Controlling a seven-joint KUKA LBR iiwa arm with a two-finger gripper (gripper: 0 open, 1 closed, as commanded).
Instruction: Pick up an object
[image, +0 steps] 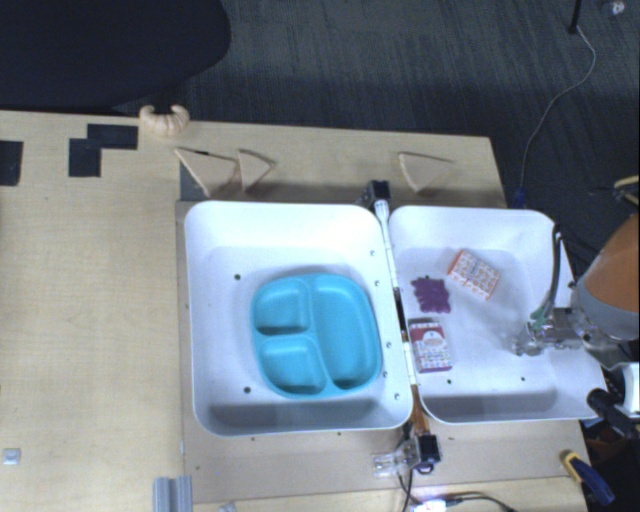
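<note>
- While the gripper (528, 338) sits low at the right bin's (500, 400) right edge, its grip state cannot be told.
- Red card (430, 345): lower left of that bin, long axis up-down.
- Orange card (473, 274): tilted, upper centre.

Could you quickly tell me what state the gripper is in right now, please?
Gripper: over the right bin, near its right side; open or shut cannot be told, and nothing is seen held.
</note>
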